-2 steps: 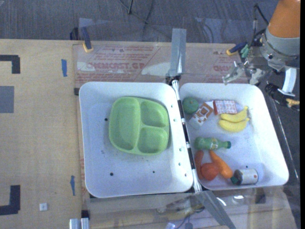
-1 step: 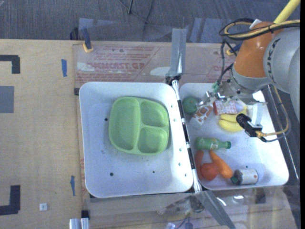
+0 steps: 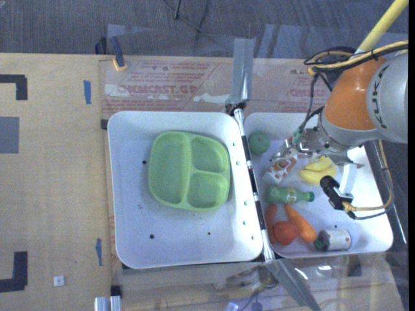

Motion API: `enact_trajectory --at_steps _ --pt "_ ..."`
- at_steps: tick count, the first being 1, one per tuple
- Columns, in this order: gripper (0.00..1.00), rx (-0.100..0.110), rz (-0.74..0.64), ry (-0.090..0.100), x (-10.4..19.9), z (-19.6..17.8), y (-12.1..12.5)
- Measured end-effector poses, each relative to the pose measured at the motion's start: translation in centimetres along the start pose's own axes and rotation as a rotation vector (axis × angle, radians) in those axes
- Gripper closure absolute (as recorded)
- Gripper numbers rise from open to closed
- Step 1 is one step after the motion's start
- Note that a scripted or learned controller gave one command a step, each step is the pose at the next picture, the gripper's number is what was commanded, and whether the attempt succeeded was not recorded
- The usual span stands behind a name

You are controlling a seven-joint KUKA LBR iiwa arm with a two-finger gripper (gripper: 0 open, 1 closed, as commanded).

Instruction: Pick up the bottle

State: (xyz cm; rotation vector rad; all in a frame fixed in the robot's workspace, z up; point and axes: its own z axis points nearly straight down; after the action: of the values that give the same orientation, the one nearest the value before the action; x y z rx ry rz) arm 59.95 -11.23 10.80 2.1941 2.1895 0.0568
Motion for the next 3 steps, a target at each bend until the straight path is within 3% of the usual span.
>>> enact_trajectory --at_steps 1,2,3 --pt "0.0 -0.004 0.05 -0.005 1.4 -0.2 -4.5" --pt "0.0 0.004 0.189 0.001 -3.9 -0.2 -7.2" --pt "0.0 -0.009 0.121 -0.013 1.0 -0.4 -10.3"
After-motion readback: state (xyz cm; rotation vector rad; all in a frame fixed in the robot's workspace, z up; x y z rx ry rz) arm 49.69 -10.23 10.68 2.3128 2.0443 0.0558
